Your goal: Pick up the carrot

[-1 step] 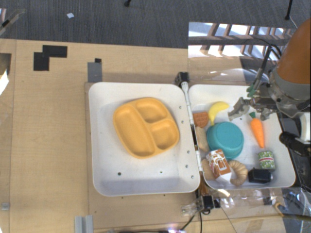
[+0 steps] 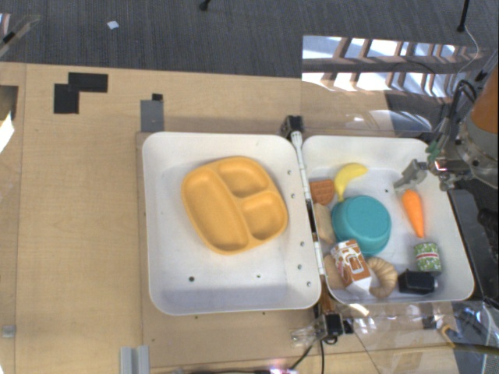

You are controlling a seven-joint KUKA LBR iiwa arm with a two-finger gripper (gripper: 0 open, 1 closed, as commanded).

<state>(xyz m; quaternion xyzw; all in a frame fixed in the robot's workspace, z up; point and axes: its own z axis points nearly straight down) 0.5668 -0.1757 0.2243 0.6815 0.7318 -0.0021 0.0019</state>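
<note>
Carrot (image 2: 413,212): lay in right bin (image 2: 460,232), near its right wall, tip pointing down.
Gripper (image 2: 411,174): hung just above carrot, fingers apart, holding nothing.
Carton (image 2: 352,265): label unreadable.
Can (image 2: 427,256): print unreadable.

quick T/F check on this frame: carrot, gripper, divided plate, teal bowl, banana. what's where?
1. The carrot lies in the right bin. True.
2. The gripper holds the carrot. False: the carrot lies on the bin floor, just below the gripper, with nothing gripping it.
3. The yellow divided plate sits in the left bin. True.
4. The teal bowl sits in the left bin. False: it is in the right bin, left of the carrot.
5. The banana lies on the divided plate. False: it is in the right bin, above the bowl in the view.
</note>
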